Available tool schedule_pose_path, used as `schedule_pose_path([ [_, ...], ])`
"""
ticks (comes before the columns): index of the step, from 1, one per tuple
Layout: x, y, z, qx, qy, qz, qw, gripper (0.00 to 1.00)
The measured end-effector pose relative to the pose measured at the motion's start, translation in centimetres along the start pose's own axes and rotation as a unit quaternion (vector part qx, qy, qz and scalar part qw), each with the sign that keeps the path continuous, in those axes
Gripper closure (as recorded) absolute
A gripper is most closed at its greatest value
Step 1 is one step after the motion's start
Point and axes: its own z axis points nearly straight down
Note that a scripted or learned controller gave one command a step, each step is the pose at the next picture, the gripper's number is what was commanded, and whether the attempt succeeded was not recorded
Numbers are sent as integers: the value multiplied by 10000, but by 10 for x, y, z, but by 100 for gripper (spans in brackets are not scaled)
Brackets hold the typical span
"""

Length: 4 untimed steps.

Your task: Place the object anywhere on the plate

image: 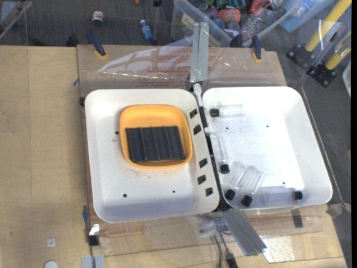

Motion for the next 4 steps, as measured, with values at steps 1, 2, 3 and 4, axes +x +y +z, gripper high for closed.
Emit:
schedule_pose_path([
  [1, 3, -5, 0, 3, 21, 163, 9999, 100],
  [2, 5, -4, 0, 2, 19, -1671, 9859, 100],
  [3, 8, -7, -1, -8, 21, -3598, 9330, 100],
  [4, 0, 1, -1, -13, -7, -4950, 8689, 100],
])
